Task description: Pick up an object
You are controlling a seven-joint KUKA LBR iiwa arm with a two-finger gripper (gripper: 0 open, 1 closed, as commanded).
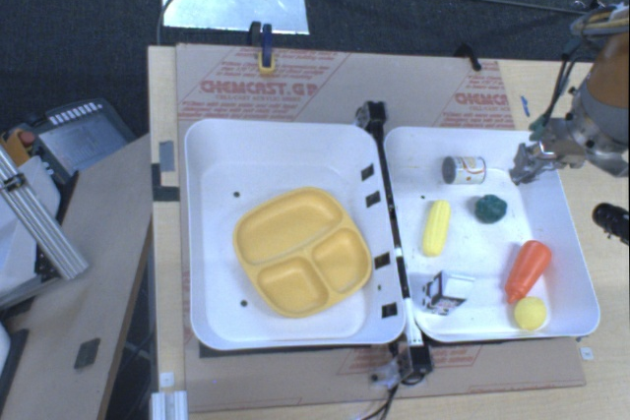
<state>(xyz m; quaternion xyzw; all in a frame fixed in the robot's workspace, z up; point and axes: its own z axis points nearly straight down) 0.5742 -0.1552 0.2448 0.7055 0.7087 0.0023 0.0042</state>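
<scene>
Bins (197, 211) two, tray (300, 251) one, carrot (527, 270) one

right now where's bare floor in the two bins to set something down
Left bin: bare along the back and left of the yellow tray. Right bin: a patch between corn, carrot and small box. Crowded near the can and gripper.

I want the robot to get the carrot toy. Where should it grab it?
Probably around the middle of the orange carrot, coming straight down from above. It lies flat and slanted in the right bin, so the fingers should close across its narrow width. Stay clear of the yellow ball at its lower end.
</scene>
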